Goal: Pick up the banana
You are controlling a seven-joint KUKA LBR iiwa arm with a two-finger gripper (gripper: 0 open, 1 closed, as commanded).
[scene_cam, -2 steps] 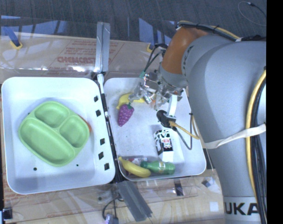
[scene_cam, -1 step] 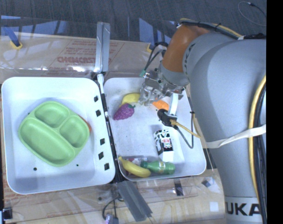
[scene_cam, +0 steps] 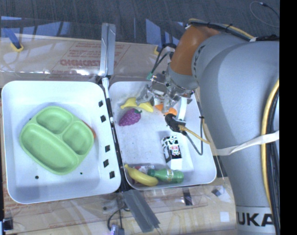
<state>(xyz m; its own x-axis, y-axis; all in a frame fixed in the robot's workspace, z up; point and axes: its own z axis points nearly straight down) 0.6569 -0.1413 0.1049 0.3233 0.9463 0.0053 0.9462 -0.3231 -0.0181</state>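
Two bananas lie in the right bin (scene_cam: 138, 136). One small yellow banana (scene_cam: 135, 103) rests near the bin's back wall, just above a purple bunch of grapes (scene_cam: 130, 117). The other banana (scene_cam: 141, 176) lies along the front wall beside a green bottle (scene_cam: 169, 175). My gripper (scene_cam: 157, 95) hangs low over the back of the right bin, right at the right-hand end of the back banana. Its tips merge with the banana and an orange item (scene_cam: 171, 111), so I see nothing clearly held.
A cow-patterned carton (scene_cam: 171, 147) stands in the right bin's middle right. The left bin (scene_cam: 21, 180) holds a green divided plate (scene_cam: 56, 139). The grey arm and its cables cover the right bin's right side. A metal divider (scene_cam: 107, 48) stands between the bins at the back.
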